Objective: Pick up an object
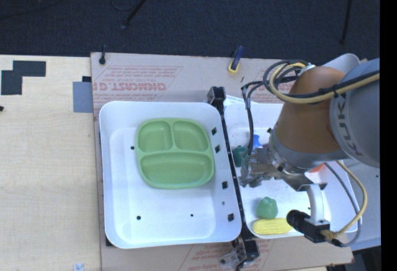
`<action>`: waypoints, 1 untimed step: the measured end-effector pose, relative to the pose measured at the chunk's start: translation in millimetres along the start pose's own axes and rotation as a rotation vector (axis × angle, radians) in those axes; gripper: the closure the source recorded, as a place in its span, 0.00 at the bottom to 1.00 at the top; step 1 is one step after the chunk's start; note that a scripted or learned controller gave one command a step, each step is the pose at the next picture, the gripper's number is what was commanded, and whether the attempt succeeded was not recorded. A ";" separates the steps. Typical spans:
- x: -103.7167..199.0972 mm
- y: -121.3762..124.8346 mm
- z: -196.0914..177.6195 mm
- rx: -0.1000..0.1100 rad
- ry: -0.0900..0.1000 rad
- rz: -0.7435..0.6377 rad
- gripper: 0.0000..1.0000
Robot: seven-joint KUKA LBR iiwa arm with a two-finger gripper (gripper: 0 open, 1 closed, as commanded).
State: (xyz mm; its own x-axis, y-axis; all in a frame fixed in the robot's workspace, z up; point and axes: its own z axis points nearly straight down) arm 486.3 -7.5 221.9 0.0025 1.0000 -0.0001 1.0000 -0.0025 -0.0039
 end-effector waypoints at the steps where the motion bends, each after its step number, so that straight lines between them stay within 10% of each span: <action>1: 10.1 -9.5 3.7 0.001 0.001 -0.003 1.00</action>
State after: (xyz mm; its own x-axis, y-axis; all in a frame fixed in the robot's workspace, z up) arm 476.8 2.6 218.3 -0.0009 1.0000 0.0011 1.0000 0.0009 -0.0051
